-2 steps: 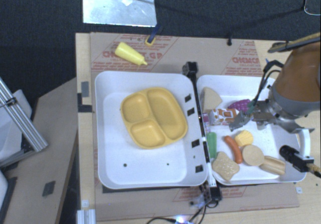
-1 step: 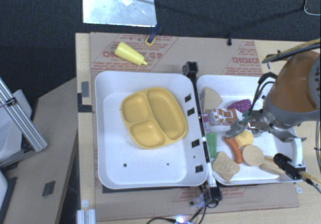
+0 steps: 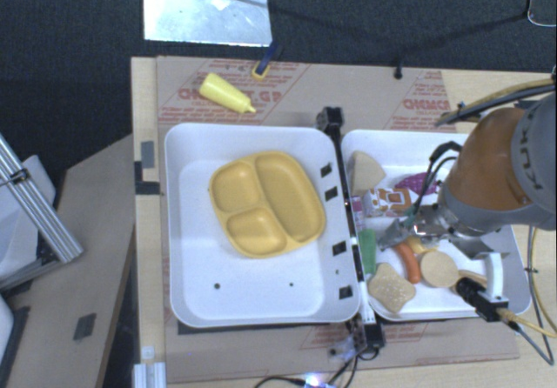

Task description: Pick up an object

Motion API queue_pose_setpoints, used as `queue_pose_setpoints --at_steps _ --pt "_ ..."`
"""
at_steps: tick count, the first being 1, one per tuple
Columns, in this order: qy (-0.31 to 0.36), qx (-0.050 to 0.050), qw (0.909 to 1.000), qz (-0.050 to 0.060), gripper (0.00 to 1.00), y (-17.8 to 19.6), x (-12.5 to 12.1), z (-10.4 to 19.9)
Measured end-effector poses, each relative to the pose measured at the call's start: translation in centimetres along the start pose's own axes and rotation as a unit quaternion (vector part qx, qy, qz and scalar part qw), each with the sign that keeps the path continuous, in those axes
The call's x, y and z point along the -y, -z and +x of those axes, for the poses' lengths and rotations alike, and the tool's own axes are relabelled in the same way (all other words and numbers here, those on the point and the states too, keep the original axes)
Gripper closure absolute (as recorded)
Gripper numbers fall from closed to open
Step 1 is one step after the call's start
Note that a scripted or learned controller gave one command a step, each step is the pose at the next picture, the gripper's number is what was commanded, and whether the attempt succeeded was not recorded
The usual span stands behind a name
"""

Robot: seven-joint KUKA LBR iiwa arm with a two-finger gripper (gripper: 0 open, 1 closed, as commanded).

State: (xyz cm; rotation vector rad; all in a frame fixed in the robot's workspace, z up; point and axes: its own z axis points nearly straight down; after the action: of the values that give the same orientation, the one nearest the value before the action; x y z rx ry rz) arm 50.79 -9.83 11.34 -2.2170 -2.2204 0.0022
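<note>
I hung low over the right bin, near the orange sausage; nothing lifted yet, and my grip I couldn't tell.

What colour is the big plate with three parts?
Yellow. The divided plate lies in the left bin, seen in the camera view.

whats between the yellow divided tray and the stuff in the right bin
In the camera view, bare white floor of the left bin, then the black divider where the bins meet, separates the yellow tray from the right bin's items.
</note>
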Motion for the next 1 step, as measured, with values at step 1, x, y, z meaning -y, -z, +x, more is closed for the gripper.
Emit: queue_pose_setpoints --at_steps 1 --pt "-0.001 0.003 1.0000 -0.009 0.00 -2.32 -0.46 -0.23"
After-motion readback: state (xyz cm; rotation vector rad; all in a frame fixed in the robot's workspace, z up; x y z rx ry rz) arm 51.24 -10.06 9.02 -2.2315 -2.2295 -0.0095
